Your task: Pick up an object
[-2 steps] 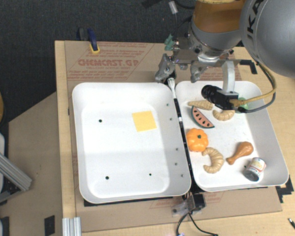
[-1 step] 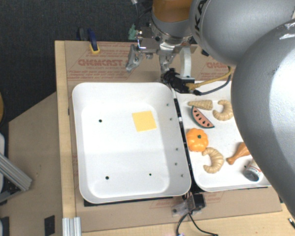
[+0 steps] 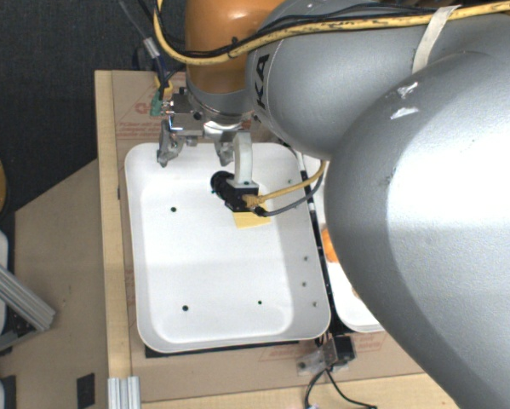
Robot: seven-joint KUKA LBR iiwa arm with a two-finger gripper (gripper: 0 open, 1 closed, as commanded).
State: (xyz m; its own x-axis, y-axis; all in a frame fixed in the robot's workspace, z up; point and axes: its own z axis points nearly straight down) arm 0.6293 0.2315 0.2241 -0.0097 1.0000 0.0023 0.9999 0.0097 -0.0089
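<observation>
A flat pale-yellow object (image 3: 251,220) lies in the left white bin (image 3: 212,296), a little right of its middle and toward the far side. My gripper (image 3: 195,153) hangs over the bin's far edge, up and to the left of the yellow object and apart from it. Its two fingers (image 3: 164,150) stand wide apart, so it is open with nothing between them. The robot's own fittings hide the top edge of the yellow object.
The big grey arm covers most of the right bin (image 3: 357,312); a strip of something orange (image 3: 327,247) shows at that bin's left edge. Both bins rest on a brown board (image 3: 114,254). Dark floor lies to the left.
</observation>
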